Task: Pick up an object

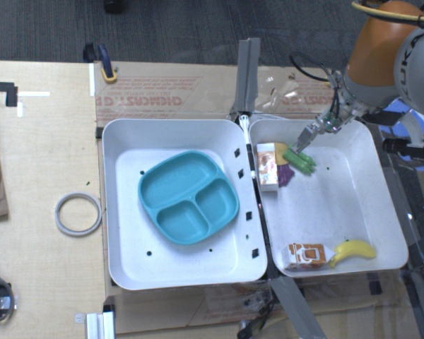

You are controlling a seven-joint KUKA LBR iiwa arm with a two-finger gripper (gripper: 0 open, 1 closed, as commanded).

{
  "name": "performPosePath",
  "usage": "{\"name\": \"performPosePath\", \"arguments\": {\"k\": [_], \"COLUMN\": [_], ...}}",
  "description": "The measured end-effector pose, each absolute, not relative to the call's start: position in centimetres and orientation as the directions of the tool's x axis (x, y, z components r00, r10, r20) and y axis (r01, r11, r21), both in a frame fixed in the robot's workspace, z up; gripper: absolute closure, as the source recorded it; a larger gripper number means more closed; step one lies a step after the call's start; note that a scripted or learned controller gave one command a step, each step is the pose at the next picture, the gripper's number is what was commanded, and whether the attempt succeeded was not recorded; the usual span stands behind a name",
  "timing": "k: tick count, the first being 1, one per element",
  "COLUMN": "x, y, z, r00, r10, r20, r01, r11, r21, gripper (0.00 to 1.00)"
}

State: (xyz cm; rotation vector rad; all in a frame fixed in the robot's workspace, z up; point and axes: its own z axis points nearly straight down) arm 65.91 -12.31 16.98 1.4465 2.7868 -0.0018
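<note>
Nearest in the right bin (381, 210) lie a small carton (306, 256) and a banana (353, 251). The left bin (120, 189) holds a teal divided plate (189, 197). Farther back, a green object (299, 159) lies beside a white box (267, 166), touching the pincer (302, 140) tip; its grip cannot be told.
</note>
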Motion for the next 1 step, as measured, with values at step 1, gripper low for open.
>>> {"name": "performPosePath", "arguments": {"k": [1], "x": [65.94], "y": [-11.02], "z": [11.49], "r00": [-0.419], "r10": [0.908], "r20": [-0.003], "r01": [0.908], "r11": [0.419], "r21": [0.001], "gripper": [0.0]}}
